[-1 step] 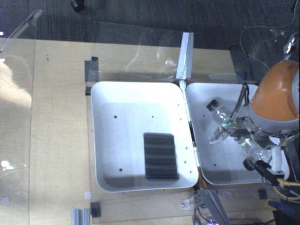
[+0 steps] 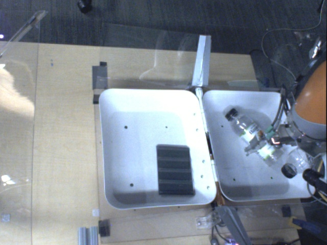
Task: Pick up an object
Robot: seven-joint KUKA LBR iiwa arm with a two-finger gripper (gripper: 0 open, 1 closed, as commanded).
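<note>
Grey arm (image 2: 311,103) reaching in from the right, its hand (image 2: 263,146) hovering low over a clear bottle with a black cap (image 2: 244,125) lying in the right bin (image 2: 225,177), hand's grip being impossible to tell, a black ridged block (image 2: 174,170) lying in the left bin (image 2: 117,152), both bins sitting on the table (image 2: 56,152).

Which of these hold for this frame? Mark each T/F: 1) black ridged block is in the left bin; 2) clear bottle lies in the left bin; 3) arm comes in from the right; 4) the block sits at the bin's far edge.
1) The black ridged block is in the left bin. True.
2) The clear bottle lies in the left bin. False: it lies in the right bin.
3) The arm comes in from the right. True.
4) The block sits at the far edge. False: it lies toward the near edge.
</note>
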